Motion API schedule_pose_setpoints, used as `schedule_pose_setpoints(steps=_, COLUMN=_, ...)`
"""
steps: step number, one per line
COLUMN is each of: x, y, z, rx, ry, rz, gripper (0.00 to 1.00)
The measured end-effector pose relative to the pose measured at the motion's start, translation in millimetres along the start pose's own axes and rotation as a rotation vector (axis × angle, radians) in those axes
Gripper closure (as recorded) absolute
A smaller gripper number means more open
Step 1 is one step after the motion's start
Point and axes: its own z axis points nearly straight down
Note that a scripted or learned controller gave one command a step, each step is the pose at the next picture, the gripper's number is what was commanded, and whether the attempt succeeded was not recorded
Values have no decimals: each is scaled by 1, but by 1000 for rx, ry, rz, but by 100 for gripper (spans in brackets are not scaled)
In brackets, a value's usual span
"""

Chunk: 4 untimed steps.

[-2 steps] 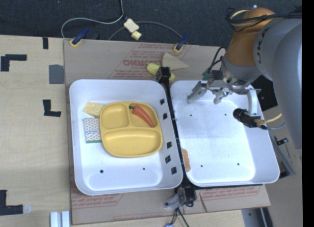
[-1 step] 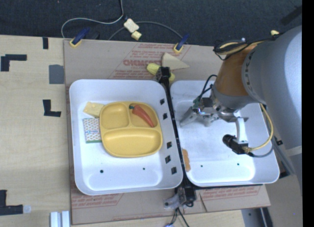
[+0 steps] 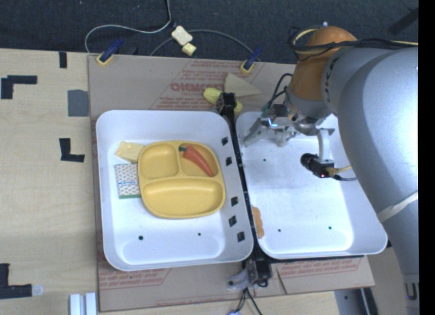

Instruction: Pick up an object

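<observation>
from my screen the things on offer for picking all sit in the left bin [image 3: 170, 239]. an orange-red carrot-shaped piece [image 3: 198, 159], smooth and tapering, lies slantwise in the upper right compartment of a yellow divided plate [image 3: 180, 198], which is glossy plastic with rounded corners and three wells. just beside the plate's left edge are a pale yellow wedge [image 3: 127, 150] and, below it, a small flat packet [image 3: 126, 179] with a fine printed pattern i can't read at this size. in the right bin [image 3: 306, 211] a small orange thing [image 3: 257, 220] sits against the left wall, half hidden by the rim, so i can't tell what it is. the gripper [image 3: 268, 127] is at the upper left corner of the right bin, well apart from the carrot-shaped piece. i cannot tell whether it is wide or narrow, because the metal parts blur together, nor whether it touches the bin floor. the grey arm [image 3: 380, 103] bulks across the right side, cut off by the frame edge and covering the bin's far corner. both bins are matte white with small dark holes and rest on brown printed cardboard [image 3: 197, 79].
</observation>
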Motion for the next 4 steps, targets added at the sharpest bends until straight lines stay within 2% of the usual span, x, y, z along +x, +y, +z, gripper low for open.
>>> schedule_pose_setpoints(steps=1, x=-116, y=-4, z=-135, rx=-11, ry=-9, rz=12, gripper=0)
schedule_pose_setpoints(steps=2, x=-45, y=-40, z=-10, rx=15, ry=5, rz=1, gripper=0)
schedule_pose_setpoints(steps=3, x=-103, y=-7, z=-120, rx=-9, ry=-5, rz=6, gripper=0)
schedule_pose_setpoints(steps=4, x=-27, y=-109, z=-16, rx=21, ry=8, rz=3, gripper=0)
